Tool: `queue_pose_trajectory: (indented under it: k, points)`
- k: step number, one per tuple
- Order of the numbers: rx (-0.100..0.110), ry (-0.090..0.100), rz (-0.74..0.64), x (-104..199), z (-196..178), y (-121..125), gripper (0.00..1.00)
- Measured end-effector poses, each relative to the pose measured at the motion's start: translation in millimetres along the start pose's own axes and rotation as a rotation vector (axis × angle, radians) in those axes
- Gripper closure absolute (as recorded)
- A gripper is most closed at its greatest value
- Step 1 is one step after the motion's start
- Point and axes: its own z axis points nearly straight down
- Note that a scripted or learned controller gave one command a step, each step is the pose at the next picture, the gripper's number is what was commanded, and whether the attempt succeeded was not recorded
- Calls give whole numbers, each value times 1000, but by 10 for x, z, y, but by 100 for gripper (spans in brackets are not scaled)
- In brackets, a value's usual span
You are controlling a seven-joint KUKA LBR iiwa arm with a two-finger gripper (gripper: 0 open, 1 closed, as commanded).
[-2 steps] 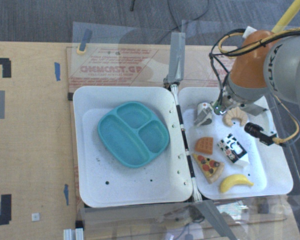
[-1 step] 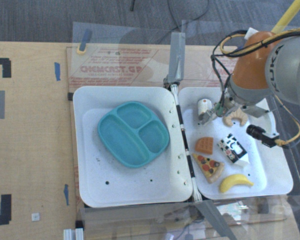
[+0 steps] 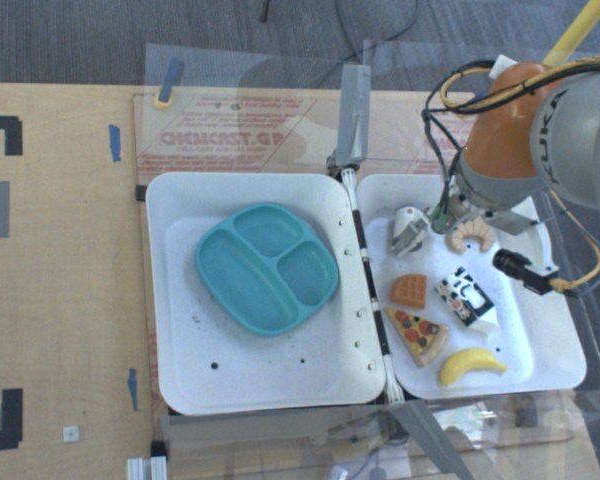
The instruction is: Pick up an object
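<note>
A light wooden bench (image 3: 60, 298) with blue tape marks (image 3: 114, 143) meets grey carpet (image 3: 130, 8) beyond.

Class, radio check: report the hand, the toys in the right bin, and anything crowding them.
Hand low in right bin, upper left. Croissant beside it; waffle, pizza slice, banana loose. Nothing seen held.

My one camera: fixed overhead, slanted down, left bin (image 3: 170, 298) and right bin (image 3: 560, 353) in frame; height hard to judge.
</note>
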Motion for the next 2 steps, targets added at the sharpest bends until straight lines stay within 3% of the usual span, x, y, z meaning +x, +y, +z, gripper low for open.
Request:
queue_pose_trajectory:
  k: [1, 2]
  points:
    - [10, 8, 176, -125, 112, 289, 0]
    - [5, 3, 175, -138, -6, 303, 100]
